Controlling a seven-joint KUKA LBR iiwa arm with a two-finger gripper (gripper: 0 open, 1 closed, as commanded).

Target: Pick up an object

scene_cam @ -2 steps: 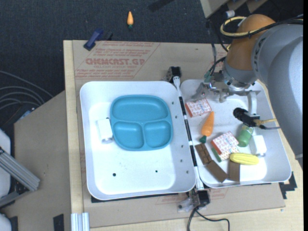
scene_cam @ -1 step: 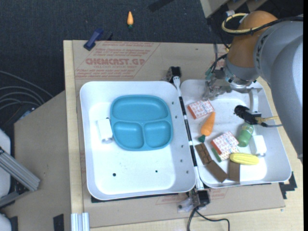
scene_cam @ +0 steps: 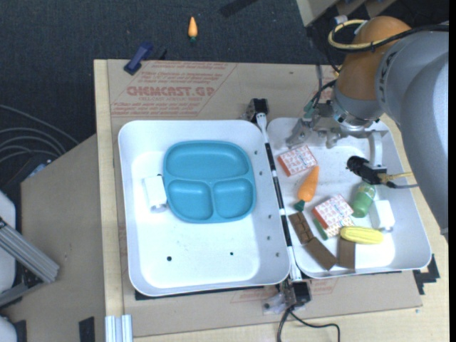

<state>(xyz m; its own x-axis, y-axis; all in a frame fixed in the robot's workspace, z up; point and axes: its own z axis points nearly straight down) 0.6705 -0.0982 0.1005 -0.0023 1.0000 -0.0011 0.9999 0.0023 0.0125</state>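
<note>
My gripper (scene_cam: 318,125) hangs over the back of the right bin (scene_cam: 417,244), just behind a red-and-white checkered box (scene_cam: 297,160). An orange carrot (scene_cam: 308,183) lies in front of that box. Further forward are a second checkered box (scene_cam: 333,214), a green bottle (scene_cam: 363,199), a yellow corn cob (scene_cam: 361,235), a small white block (scene_cam: 385,214) and two brown bars (scene_cam: 311,239). Nothing shows held by the gripper.
The left bin (scene_cam: 135,255) holds a blue divided plate (scene_cam: 209,180) and a small white piece (scene_cam: 154,192) beside it. The grey arm (scene_cam: 413,84) covers the right bin's back right corner. A blue item (scene_cam: 137,58) and a small orange item (scene_cam: 192,27) lie beyond the bench.
</note>
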